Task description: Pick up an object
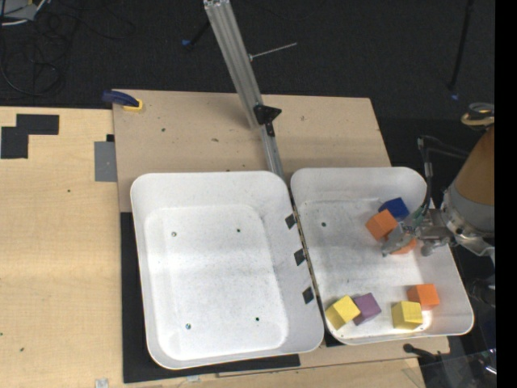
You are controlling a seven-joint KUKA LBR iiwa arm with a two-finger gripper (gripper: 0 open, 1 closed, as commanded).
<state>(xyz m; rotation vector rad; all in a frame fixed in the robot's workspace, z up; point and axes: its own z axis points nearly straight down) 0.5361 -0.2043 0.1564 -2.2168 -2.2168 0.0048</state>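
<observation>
A: What is seen at the far left?

B: A pale wooden bench (48, 241) is seen, marked with dark rectangular patches. A small blue and yellow clamp (123, 99) is fixed at the back corner of the raised board. No brand, label or writing can be read anywhere.

A: And further along?

B: The left bin (161, 196) is found next, white and speckled, with a few small dark dots on its floor. Behind it, a grey aluminium rail (239, 63) is tilted up and to the left, and a black bracket (266, 114) is attached to it. The two bins are joined along their shared edge by three black clips (300, 256).

A: What is held in the right bin (339, 188)?

B: Several blocks are scattered there. Near the front wall, a yellow block (343, 309) is touched by a purple block (367, 305). Further right, a second yellow block (406, 314) is set just beside an orange block (425, 295). Towards the back, an orange cube (380, 224) is placed against a blue block (394, 208).

A: Where is the gripper (401, 245)?

B: It is lowered into the right bin, just right of the orange cube and the blue block. Something orange-red is glimpsed at its tip, but whether anything is gripped cannot be told, as the view is blurred there. The arm's orange band (478, 172) is seen at the right edge.
</observation>
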